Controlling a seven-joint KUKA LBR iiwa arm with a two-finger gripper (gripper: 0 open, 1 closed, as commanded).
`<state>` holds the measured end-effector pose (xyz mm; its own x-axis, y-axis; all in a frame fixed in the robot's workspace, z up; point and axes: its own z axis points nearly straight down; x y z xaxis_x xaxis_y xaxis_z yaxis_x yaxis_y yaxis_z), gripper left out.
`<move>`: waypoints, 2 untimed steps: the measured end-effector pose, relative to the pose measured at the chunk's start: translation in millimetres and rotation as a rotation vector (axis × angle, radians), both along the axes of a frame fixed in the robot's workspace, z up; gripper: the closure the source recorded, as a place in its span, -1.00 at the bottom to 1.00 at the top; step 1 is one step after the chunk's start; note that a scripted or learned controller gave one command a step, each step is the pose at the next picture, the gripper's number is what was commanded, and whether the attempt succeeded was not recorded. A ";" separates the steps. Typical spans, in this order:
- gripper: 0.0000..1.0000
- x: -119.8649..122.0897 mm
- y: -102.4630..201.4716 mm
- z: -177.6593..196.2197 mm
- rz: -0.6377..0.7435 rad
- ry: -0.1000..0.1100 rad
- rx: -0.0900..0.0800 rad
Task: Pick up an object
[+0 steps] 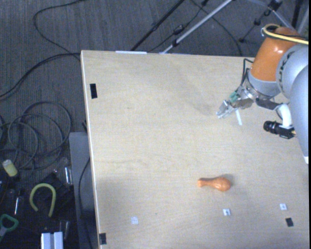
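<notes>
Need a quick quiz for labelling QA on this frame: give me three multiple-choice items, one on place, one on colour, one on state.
1. Where does the orange object lie on the wooden board?
A. lower right part
B. upper left corner
C. off the board, on the floor

2. What colour is the band above the arm's wrist?
A. blue
B. orange
C. green

3. How does the end effector stand to the orange object?
A. clamped on it
B. pressing it flat
C. apart from it, farther up the view

Answers:
1. A, it lies low and right of the board's middle.
2. B, the band is plainly orange against the grey arm.
3. C, bare board shows between the two.
</notes>
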<state>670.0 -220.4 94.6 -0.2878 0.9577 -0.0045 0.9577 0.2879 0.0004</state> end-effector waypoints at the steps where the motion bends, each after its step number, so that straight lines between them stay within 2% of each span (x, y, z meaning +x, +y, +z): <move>1: 1.00 -1.2 55.2 59.0 -0.101 0.001 0.005; 2: 1.00 -1.6 14.1 19.7 0.318 0.002 0.002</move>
<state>668.4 -206.4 114.2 -0.5725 0.8199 -0.0016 0.8199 0.5725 -0.0002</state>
